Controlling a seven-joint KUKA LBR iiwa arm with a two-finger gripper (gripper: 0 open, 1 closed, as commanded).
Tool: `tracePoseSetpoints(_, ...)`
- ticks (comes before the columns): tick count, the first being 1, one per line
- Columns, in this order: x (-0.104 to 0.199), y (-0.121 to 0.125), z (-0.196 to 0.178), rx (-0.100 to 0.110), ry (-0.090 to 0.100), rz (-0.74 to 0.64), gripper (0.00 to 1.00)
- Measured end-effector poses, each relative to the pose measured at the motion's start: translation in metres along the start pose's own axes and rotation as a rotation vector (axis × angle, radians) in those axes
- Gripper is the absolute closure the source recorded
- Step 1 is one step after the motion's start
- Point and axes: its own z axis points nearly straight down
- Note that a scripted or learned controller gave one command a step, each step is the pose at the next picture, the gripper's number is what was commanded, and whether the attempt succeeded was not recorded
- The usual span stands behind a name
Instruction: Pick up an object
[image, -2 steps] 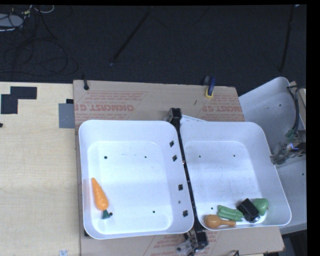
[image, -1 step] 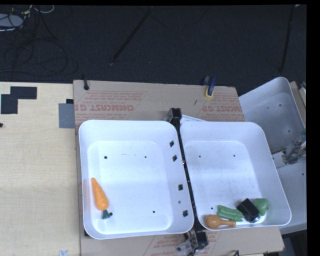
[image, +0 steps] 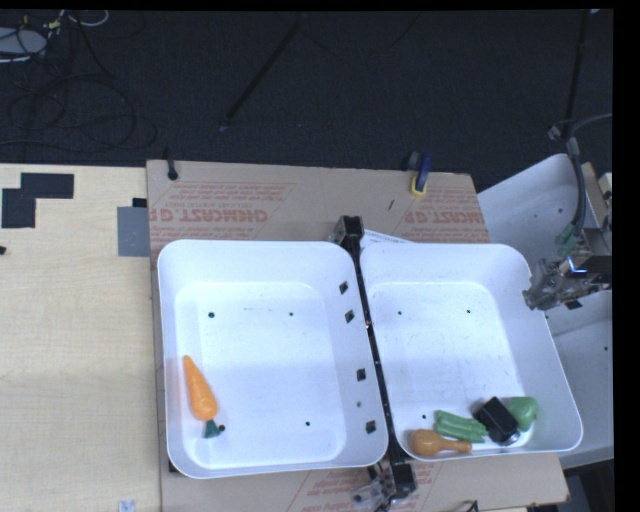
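Note:
An orange toy carrot (image: 199, 390) with a dark green top lies at the front left of the left bin (image: 255, 262). In the front right corner of the right bin (image: 450, 262) several items huddle together: a yellow-orange gourd-shaped piece (image: 436, 443), a green pod-shaped piece (image: 459, 427), a black block (image: 497, 419) and a rounded green piece (image: 522, 408). My gripper (image: 550, 288) hangs at the far right, just outside the right bin's right rim, well away from all the objects. Nothing shows between its tips.
The bins sit on a cardboard sheet (image: 300, 205) on the bench. A black divider strip (image: 362, 340) runs between them. A blue and yellow clamp (image: 420, 175) stands at the cardboard's back edge. A white surface (image: 530, 200) lies behind the right bin.

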Motion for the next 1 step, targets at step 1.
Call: tracePoseSetpoints(1, -0.0548, -0.0100, 0.0446, 0.011, -0.001, 0.014, 1.00)
